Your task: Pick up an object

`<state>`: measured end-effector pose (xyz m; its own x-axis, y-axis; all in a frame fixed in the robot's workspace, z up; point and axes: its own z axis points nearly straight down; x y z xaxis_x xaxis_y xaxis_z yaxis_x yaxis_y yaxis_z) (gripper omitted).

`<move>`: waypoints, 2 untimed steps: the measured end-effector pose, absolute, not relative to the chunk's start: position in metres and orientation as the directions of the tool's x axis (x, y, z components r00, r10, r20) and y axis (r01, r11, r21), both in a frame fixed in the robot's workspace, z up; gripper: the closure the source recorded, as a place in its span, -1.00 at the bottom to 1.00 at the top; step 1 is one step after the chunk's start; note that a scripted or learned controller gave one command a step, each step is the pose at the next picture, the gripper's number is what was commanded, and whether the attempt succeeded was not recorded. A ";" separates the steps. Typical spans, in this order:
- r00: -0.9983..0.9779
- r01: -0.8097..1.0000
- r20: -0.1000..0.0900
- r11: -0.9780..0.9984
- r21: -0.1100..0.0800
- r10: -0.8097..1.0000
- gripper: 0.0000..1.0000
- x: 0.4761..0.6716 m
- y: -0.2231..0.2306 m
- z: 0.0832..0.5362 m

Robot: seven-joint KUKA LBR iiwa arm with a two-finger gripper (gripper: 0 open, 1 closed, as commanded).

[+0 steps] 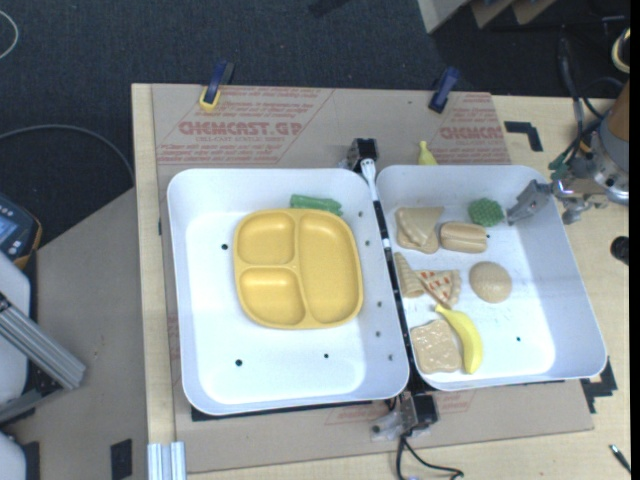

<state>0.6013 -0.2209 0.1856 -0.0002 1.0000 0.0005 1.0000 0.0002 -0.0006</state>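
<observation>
We judged the task barely begun. Our pincer (528, 205) hovered at the far right edge of the right bin (560, 298), carrying nothing; we could not tell how it stood. The candidates lay untouched in that bin: a banana (462, 335), a round bun (491, 281) and a green piece (486, 211) nearest the pincer. Choosing, descending, grasping and lifting all remained.

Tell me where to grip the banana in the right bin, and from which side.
Grip the banana across its narrow mid-body, coming straight down from above. It lies flat, curved, its lower end resting against the flat tan piece on its left; the right side is open bin floor, so a finger probably fits there.
</observation>
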 end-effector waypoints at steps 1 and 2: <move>-0.005 1.000 -0.006 0.005 0.021 1.000 -1.00 0.595 -0.168 0.500; -0.008 1.000 0.000 0.008 0.010 1.000 -1.00 0.559 -0.097 0.532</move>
